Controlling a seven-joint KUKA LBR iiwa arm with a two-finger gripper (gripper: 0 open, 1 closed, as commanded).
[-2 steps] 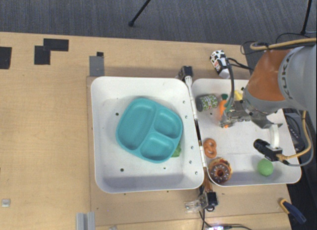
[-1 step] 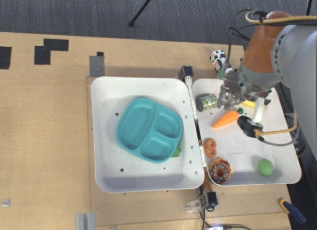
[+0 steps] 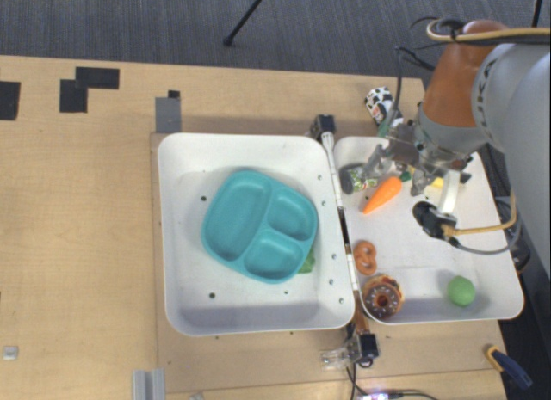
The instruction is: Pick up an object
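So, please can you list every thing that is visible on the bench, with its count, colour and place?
left bin: one, white, left half of bench
right bin: one, white, beside it
divided plate: one, teal, tilted in left bin
green piece: one, peeking from under plate's right edge
carrot: one, orange, right bin, upper part
pretzel: one, orange-brown, right bin, left side
doughnut: one, brown, right bin, lower left
ball: one, green, right bin, lower right
spotted toy: one, black and white, bench behind right bin
arm: one, grey with orange band, from right
gripper: one, above carrot

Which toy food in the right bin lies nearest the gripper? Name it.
The orange carrot, lying just below the gripper. The pretzel, donut and green ball lie farther toward the bin's near edge.
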